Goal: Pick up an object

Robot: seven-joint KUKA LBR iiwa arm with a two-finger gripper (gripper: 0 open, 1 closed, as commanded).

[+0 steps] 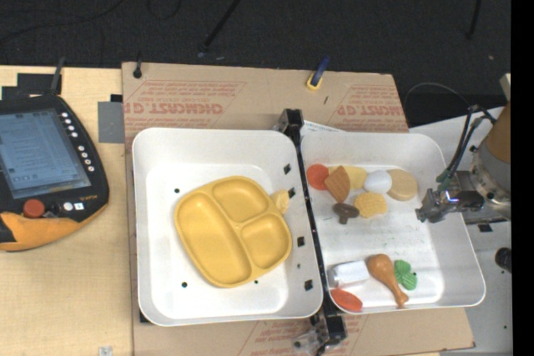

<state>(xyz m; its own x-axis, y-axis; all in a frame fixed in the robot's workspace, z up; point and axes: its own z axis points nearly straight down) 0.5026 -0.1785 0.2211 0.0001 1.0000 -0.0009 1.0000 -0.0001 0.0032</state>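
The right bin [455, 283] holds several toy foods. Along its far side lie a red tomato [317, 175], a brown wedge [338, 183], a white egg [379, 181] and a tan round piece [402, 185]. A yellow lump [370, 204] and a small dark brown piece [345, 213] lie just in front of them. Near the front lie a white block [349, 272], a brown drumstick [388, 275], a green piece [405, 273] and a red piece [346, 301]. My gripper [430, 211] hangs low over the bin's right side, to the right of the tan piece, with nothing visibly held.
The left bin [154, 179] holds a yellow divided plate [234, 229]. A black divider [304, 213] runs between the bins. A tablet pendant [46, 171] lies on the bench at far left. Cables [463, 146] rise beside the arm on the right.
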